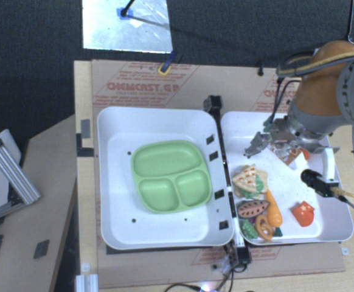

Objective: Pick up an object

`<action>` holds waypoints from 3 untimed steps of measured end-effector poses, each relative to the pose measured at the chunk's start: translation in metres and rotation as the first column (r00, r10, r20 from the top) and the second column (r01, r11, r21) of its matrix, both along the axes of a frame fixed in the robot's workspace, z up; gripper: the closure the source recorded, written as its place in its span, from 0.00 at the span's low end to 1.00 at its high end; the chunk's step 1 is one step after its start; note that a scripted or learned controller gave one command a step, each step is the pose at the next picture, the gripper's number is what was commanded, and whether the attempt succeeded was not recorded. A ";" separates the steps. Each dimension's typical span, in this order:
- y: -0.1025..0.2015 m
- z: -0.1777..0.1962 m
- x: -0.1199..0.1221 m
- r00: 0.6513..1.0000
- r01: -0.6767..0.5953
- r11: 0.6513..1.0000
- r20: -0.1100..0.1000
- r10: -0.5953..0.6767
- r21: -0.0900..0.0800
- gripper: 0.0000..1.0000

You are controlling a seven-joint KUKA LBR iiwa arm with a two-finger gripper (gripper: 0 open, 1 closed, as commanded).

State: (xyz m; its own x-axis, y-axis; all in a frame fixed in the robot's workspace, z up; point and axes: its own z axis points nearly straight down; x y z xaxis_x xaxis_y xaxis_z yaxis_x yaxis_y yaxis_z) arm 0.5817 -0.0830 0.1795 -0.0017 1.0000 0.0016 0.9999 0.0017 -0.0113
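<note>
Several toy foods lie in the right bin (341,224), clustered toward its 7 o'clock corner: a pizza slice (250,179), a grilled sausage (253,209), a carrot (274,207), a pretzel (264,226) and, apart at 5 o'clock, a small red piece (303,213). The left bin (113,163) bears a green divided plate (169,176).

The gripper (257,145) hangs over the right bin's 10 o'clock area, above and just 12 o'clock of the pizza slice — its fingers look spread a little, with nothing between them, though the angle makes the gap hard to judge.

These pieces are probably light, hard moulded plastic: stiff, smooth and prone to skidding on the white floor. The pizza slice is nearest but flat and wide, so a pinch across its narrower end seems best. The carrot offers a better hold — across its middle, where the body is round and slim. Its neighbours touch it, so a nudge could scatter them.
</note>
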 end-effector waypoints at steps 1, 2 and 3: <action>0.000 0.007 0.003 1.000 -0.002 1.000 0.013 0.002 -0.001 0.00; -0.002 -0.056 0.005 1.000 0.001 1.000 0.008 -0.001 -0.001 0.00; -0.002 -0.097 0.005 1.000 0.001 1.000 0.009 -0.001 -0.001 0.00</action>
